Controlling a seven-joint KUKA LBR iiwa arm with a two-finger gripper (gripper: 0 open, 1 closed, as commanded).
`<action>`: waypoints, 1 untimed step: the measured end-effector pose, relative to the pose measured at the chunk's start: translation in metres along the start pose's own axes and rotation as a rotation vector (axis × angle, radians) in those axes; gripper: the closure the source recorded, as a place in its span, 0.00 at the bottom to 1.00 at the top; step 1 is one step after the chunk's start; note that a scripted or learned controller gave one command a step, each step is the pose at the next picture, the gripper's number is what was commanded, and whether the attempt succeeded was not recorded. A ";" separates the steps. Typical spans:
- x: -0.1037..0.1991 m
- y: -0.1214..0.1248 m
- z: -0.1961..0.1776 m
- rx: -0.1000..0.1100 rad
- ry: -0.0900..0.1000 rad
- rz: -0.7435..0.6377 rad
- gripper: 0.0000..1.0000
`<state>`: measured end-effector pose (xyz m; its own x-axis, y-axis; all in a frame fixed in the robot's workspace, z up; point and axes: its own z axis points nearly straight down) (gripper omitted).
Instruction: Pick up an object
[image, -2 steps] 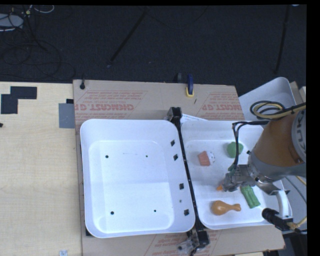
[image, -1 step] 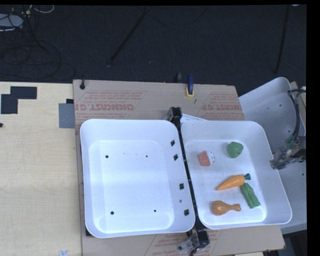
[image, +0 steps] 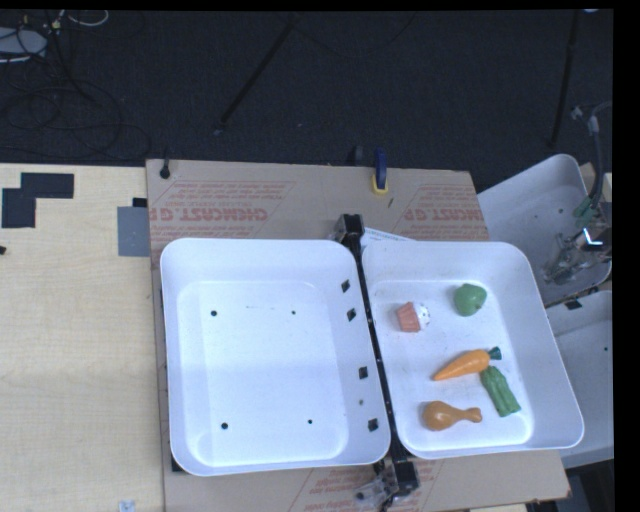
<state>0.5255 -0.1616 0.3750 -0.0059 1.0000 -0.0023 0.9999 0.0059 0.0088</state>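
Camera view, right edge of the frame, a little above the middle: end effector (image: 578, 248), seen as a small tangle of metal parts, well apart from every toy. Too small and cluttered to tell whether released or clenched; nothing visibly grasped.

Down and left of it: right bin (image: 440, 265), holding five toy foods, all lying apart from one another.
- Upper right of the bin: green ball (image: 469, 298). Probably light, but round and likely to roll or squirt out of a pinch.
- Left of it, near the divider: pink block (image: 407, 318) with a small white piece touching its right side. Flat-sided, probably the steadiest grip; best taken across the two parallel faces.
- Lower middle: orange carrot (image: 463, 365), lying at a slant. Looks like stiff, smooth plastic; best pinched across the thick middle, not the tapering tip.
- Just beside the carrot's leafy end: green stick (image: 500, 391). Narrow, to be taken across its width.
- Bottom: orange drumstick (image: 448, 415). Best held at the bulbous end.

Further left: left bin (image: 260, 360). Under both bins: cardboard sheet (image: 250, 205) on the desk (image: 70, 350).
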 end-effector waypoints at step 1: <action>0.055 -0.052 0.055 0.016 0.004 0.005 1.00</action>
<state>0.4737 -0.1070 0.3196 -0.0013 1.0000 0.0022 1.0000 0.0013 -0.0068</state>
